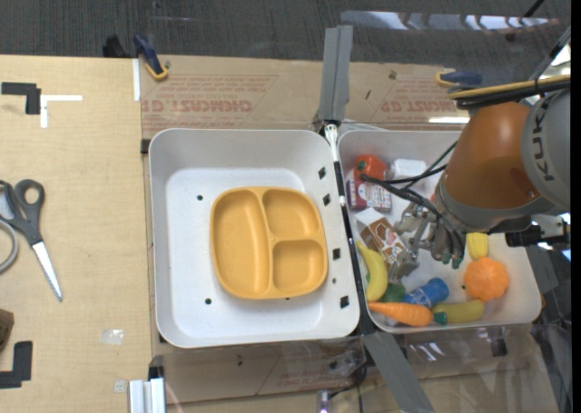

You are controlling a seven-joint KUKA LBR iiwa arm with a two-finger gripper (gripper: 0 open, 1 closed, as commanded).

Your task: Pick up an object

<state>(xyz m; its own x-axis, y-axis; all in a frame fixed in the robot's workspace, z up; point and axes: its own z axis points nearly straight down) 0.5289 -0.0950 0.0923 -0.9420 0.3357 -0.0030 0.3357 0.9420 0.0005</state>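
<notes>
The right bin [536,309] holds a heap of toy food. In it lie a banana [372,271], a carrot [400,314], an orange [487,280], a blue piece [428,293], a brown packet [385,239], a maroon packet [363,194], a red fruit [369,166] and a white piece [409,169]. A small yellow item [477,244] and a yellow-green one [459,312] lie near the orange. My gripper [428,246] hangs low over the middle of this bin, just right of the brown packet and above the blue piece. Nothing is visibly held in it.
The left bin [172,248] carries a yellow divided plate [269,242]. Scissors [33,231] lie on the bench at far left. The arm's orange band [486,162] covers the back right part of the right bin.
</notes>
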